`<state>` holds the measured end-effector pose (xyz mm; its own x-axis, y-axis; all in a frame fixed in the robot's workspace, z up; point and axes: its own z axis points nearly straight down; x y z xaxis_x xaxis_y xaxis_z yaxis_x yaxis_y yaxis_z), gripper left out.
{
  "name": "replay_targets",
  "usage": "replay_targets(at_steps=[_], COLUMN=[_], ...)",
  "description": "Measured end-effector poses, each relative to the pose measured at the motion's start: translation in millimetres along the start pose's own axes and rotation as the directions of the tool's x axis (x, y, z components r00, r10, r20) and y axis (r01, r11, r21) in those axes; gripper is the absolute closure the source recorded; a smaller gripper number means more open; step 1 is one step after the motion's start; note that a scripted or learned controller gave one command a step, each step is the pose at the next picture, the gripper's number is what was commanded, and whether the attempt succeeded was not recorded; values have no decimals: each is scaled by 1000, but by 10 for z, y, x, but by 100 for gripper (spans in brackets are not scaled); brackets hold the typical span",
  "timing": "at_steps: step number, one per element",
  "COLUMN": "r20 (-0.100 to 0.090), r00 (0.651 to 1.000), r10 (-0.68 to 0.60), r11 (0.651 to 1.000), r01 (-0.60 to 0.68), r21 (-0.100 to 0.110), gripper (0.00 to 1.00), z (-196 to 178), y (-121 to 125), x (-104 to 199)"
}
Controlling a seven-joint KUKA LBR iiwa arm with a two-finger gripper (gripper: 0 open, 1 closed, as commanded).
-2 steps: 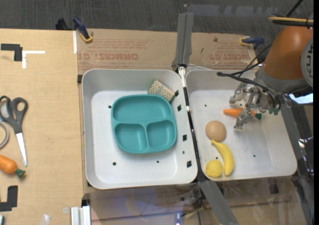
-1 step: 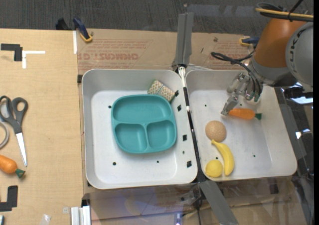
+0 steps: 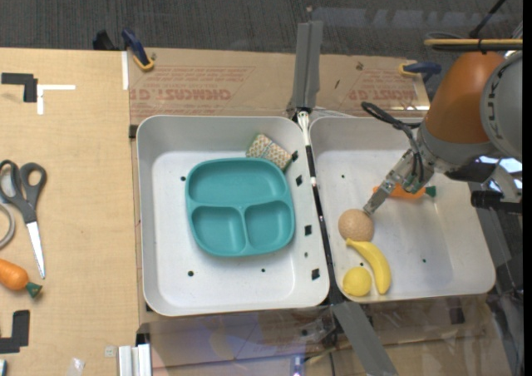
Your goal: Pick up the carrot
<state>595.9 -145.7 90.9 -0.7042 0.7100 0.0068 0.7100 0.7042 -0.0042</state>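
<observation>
Nearest, lemon (image 3: 357,281) and banana (image 3: 371,261) lie untouched; farther back the hand (image 3: 397,183) sits low on the carrot (image 3: 405,191) in the right bin (image 3: 465,283), finger state indiscernible, lift apparently outstanding.

Grey arm (image 3: 509,108), orange band (image 3: 461,104)

The grey arm (image 3: 499,108) comes in from the right edge, its orange band (image 3: 461,104) bulging wide just above the wrist. From there the wrist angles down and to the left, a dark cable (image 3: 386,119) looping off its upper side. The gripper (image 3: 376,202) points low and leftward at a slant, its slim fingers (image 3: 391,187) stretched out along that same line, tips down close to the surface beneath. Whether those fingers are parted or closed can't be made out from up here.
</observation>
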Motion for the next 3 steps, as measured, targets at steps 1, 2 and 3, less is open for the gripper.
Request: replay_targets(at_steps=[1,2,3], r20=[-5,1,1], r00=[1000,999,999], r10=[-3,38,39], r11=[1000,999,999], r01=[3,-38,-39], r21=[4,0,1], gripper=[100,100,0], z=[-84,-995,-993], y=[-2,633,629], x=[14,877,875])
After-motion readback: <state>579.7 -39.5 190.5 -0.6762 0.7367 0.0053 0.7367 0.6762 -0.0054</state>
